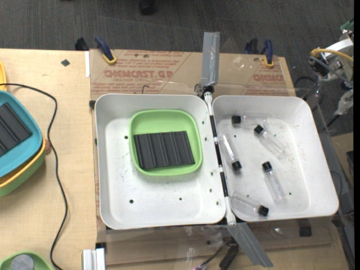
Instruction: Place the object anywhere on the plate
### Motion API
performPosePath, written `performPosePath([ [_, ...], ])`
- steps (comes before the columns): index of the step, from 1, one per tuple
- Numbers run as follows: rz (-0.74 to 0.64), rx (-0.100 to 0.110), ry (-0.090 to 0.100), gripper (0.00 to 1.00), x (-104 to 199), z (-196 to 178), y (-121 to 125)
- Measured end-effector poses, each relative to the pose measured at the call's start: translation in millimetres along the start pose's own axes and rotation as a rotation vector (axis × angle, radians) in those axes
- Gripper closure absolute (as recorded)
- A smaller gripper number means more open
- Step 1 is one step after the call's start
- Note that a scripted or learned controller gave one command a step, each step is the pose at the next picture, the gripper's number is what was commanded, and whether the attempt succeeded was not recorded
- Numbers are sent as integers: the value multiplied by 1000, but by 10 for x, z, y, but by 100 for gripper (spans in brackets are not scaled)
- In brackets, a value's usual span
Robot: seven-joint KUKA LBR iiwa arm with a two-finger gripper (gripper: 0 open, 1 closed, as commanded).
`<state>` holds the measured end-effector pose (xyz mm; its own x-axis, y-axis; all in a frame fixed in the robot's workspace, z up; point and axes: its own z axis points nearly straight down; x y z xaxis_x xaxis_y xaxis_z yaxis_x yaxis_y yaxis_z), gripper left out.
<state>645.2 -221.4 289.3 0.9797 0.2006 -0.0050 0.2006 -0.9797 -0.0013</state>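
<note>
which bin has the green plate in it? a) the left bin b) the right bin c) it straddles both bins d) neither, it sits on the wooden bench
a: the green plate with its dark ribbed insert lies wholly inside the left bin, while the right bin holds several clear vials with black caps.

A green plate (pixel 166 143), squarish with rounded corners and a raised rim, is set flat in the left bin, toward its back. A dark ribbed mat (pixel 164 149) is laid inside the plate, covering most of its floor. Four clear vials with black caps are scattered in the right bin, all lying on their sides: vial (pixel 269 139), vial (pixel 228 151), vial (pixel 273 179), vial (pixel 251 206).
</note>
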Motion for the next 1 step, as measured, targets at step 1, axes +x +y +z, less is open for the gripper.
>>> performPosePath([
  [1,-5,0,1,0,-67,-650,-9],
])
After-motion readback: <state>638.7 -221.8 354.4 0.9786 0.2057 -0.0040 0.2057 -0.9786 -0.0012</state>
